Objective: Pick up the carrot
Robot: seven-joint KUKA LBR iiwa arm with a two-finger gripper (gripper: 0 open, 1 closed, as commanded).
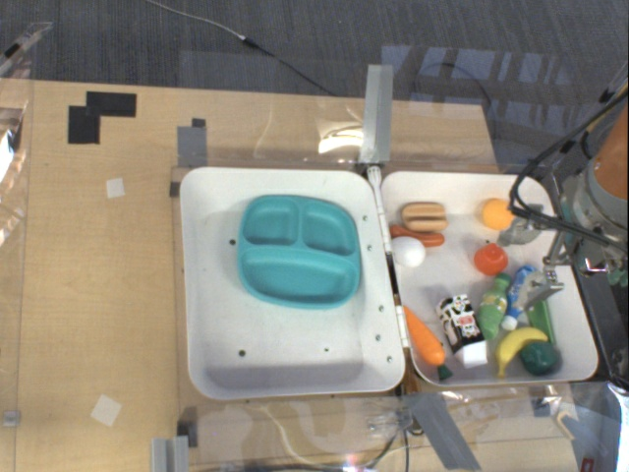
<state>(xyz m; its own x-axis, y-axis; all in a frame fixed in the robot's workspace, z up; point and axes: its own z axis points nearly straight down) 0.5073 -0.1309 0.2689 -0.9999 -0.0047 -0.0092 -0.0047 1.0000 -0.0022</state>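
Camera view places the carrot (426, 334) as the landmark: it lies in the right bin (590, 347), tucked against that bin's left wall, its pointed orange end aimed up along the wall and its green stub down toward the near corner. Nothing is stacked on it, so it can be judged reachable from above, though the wall leaves little room on its left side.

Just right of the carrot a small black-and-white cow carton (458, 321) is seen, and a white cap (474, 354) sits right of the carrot's green end. Above the carrot a white egg (408, 253) rests, and beyond it a hot dog (422, 218). Farther right of the carrot a tomato (490, 259), a green bottle (495, 308), a banana (518, 343) and a dark green vegetable (540, 359) are crowded together. An orange fruit (496, 213) lies up and right. Left of the carrot, across the wall, a teal plate (298, 251) is set in the left bin (206, 264).

The gripper (540, 281) is held well right of the carrot, above the bottle and banana cluster (not over the target). Its two fingers are spread, with nothing seen between them.

The grasp is judged not yet begun: a move leftward across the bin is called for, and a pinch across the carrot's width is likely hampered by the carton and the wall.
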